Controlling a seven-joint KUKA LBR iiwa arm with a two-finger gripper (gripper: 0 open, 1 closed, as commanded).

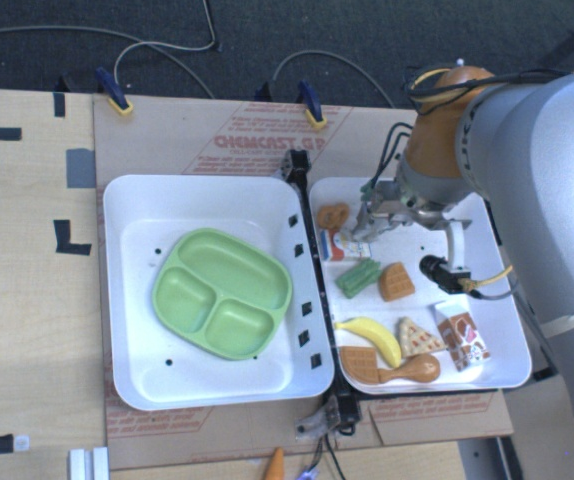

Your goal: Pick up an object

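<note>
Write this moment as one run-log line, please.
arm: over right bin | gripper: above small packet | banana: untouched | green plate: left bin

1. The arm (542,188) is a thick, smooth tube of pale grey with a soft sheen, filling the right side of the scene
2. Above the wrist sits a rounded orange band (437,133), glossy, shaped like a broad collar
3. Thin dark cables (392,158) loop beside the orange band and run toward the wrist
4. The gripper (372,223) is a small silver-grey metal assembly, boxy and angular
5. A black knob-like fitting (437,270) sits lower on the arm, with a thin yellowish cable (487,283) curling from it
</note>
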